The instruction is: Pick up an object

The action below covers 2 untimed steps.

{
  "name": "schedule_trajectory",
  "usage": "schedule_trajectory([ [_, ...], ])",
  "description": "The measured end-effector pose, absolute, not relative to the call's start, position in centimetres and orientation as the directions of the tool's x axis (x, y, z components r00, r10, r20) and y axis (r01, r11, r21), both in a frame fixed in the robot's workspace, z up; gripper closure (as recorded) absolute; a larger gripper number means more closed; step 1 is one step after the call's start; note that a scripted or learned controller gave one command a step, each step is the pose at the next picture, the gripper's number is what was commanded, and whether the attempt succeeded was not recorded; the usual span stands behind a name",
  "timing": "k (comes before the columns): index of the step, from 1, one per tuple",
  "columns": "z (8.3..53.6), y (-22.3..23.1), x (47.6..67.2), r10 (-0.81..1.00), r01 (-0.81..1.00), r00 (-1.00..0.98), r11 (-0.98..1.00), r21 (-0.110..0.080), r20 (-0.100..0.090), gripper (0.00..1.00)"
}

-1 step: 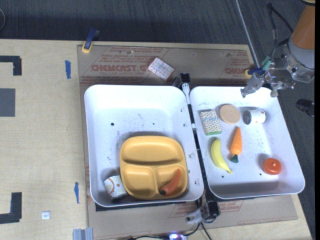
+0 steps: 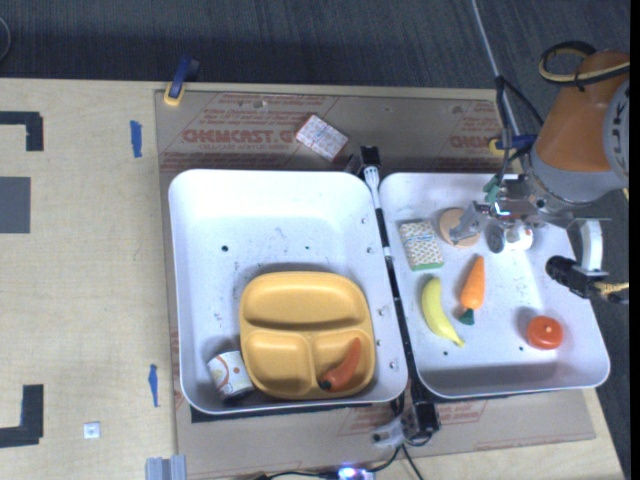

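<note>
So the gripper [image 2: 492, 230] is hanging low over the back part of the right bin [image 2: 590, 368], and honestly I can't tell how its jaws are set from this angle. I see nothing held between them, so I'd call this the approach step, with the actual pick not done yet.

Right next to the jaws, on the side facing the other bin, there's a small round tan thing [image 2: 452, 220], looks like a cookie or a wooden disc, can't say which. It seems to be just beside or partly under the gripper. A bit further that way is a pale green sponge-looking block [image 2: 421, 244]. Toward the front of the bin from the jaws sits a toy carrot [image 2: 472, 286], and beside that a banana [image 2: 439, 311]. Off toward the front corner on the arm's side is an orange tomato-ish fruit [image 2: 544, 332].

Next move, I'd guess, is settling on one target, probably the tan disc or the carrot since they're closest, lining up over it and dropping straight down.

Way further out, the left bin [image 2: 200, 218] holds a yellow divided plate [image 2: 305, 333] with a red-orange pepper or sausage thing [image 2: 342, 366] in one compartment, plus a small white cup [image 2: 229, 372] touching the plate's front corner.
</note>
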State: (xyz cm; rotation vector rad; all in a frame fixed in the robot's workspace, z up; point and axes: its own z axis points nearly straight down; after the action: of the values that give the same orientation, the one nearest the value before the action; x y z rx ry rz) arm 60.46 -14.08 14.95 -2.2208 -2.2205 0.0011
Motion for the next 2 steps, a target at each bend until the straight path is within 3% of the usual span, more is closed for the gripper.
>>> schedule_trajectory([
  [1,8.6,-9.3,57.4,1.0,1.0,-0.001,0.001,0.003,0.001,0.0],
  [2,9.7,-9.3,57.5,1.0,1.0,0.001,-0.001,0.006,0.001,1.0],
])
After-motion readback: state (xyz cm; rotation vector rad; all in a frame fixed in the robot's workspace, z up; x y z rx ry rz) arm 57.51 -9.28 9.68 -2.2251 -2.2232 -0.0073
